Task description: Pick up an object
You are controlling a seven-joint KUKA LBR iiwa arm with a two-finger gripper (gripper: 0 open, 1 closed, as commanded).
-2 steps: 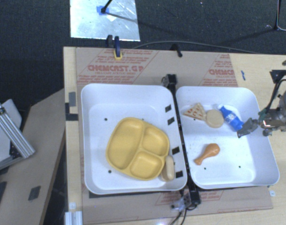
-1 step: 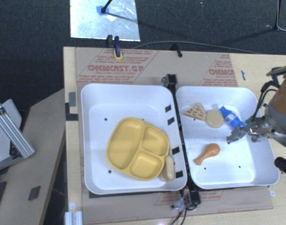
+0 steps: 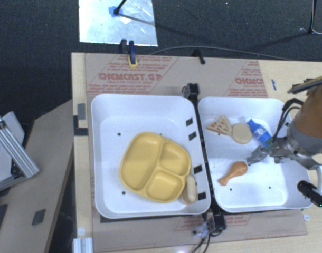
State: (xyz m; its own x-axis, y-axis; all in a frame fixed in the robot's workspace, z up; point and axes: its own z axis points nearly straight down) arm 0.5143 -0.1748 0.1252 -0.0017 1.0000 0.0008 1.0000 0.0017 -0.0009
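Observation:
In the right bin point(image 3: 256, 194) lie an orange-brown toy drumstick point(image 3: 234, 172), a tan pizza-like wedge point(image 3: 219, 125), a round beige disc point(image 3: 242, 133) and a blue and white bottle point(image 3: 259, 130). My gripper point(image 3: 256, 157) reaches in from the right, low over the bin. Its tip is just right of and above the drumstick's thick end, and below the bottle. I cannot tell whether it touches the drumstick. Nothing is visibly held.
The left bin point(image 3: 105, 141) holds a yellow divided plate point(image 3: 154, 165) with a small beige bread-like piece point(image 3: 190, 188) at its lower right edge. A black divider with clips point(image 3: 199, 141) runs between the bins. The arm's body point(image 3: 314, 125) covers the right bin's right side.

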